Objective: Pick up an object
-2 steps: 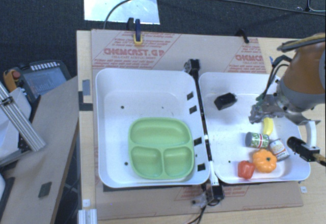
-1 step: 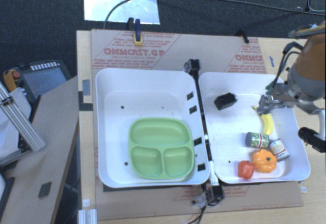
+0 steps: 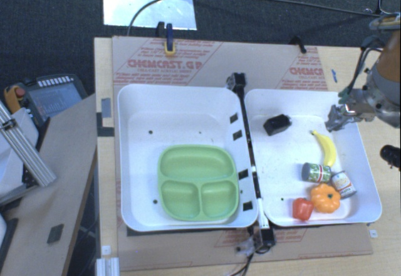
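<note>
At the right edge of the frame the gripper [image 3: 338, 119] hangs empty over the right bin [image 3: 285, 155], finger gap not discernible, while the banana [image 3: 325, 148] lies just below-left of it, long axis running down the frame.

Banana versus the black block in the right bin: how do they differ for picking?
The banana is yellow, long and curved; the black block is dark, short and boxy. The banana lies close to the cans, the black block sits alone. The banana is nearer the hand. Both rest in the right bin.
</note>
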You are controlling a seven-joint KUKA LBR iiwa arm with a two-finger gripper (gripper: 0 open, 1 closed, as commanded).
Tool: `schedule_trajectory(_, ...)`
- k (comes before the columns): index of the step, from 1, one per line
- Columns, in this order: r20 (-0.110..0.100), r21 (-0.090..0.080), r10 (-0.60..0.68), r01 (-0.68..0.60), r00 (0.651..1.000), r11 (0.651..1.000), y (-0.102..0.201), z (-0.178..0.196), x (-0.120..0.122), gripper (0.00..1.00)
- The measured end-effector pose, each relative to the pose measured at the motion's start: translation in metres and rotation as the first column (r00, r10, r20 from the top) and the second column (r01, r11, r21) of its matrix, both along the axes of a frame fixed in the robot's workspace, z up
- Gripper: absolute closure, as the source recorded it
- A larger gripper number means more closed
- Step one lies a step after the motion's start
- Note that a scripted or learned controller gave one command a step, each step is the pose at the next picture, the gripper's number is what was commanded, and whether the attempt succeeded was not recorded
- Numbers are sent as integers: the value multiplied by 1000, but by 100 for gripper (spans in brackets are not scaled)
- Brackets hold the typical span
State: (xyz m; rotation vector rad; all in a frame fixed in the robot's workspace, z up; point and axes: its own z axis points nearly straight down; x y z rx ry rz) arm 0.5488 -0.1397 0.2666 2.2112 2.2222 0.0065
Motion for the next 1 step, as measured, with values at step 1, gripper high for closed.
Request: schedule_trajectory(1, -5, 2, 4, -4, 1000, 1000, 46, -14, 18, 100)
